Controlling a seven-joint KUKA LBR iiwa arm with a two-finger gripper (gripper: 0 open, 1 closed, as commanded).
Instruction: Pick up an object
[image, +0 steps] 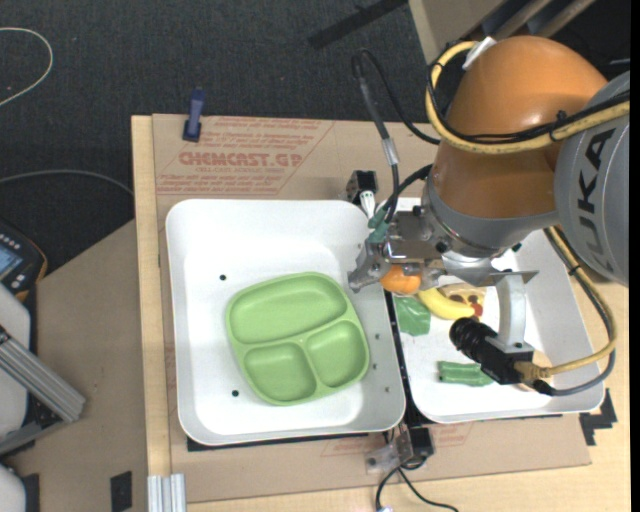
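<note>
Tray (295, 338) first, pale green with three compartments, sitting alone in the left bin (200, 250) and well apart from the action. Moving right across the seam between the bins, the gripper (385, 262) hangs low over the near-left corner of the right bin (575, 330), under the big orange wrist band, and whether it's slack or clamped I cannot tell from up here, the wrist hides too much. Just beside it lies a small orange piece (402, 282), then a green block (412, 318) below that, a banana (447, 303) touching the pile, and a green pod (462, 374) nearer the front edge. Looks like the reach-and-descend stage, nothing visibly lifted yet. The next move calls for settling squarely over one item, likely the orange piece, and closing without catching the bin wall or a neighbour.
</note>
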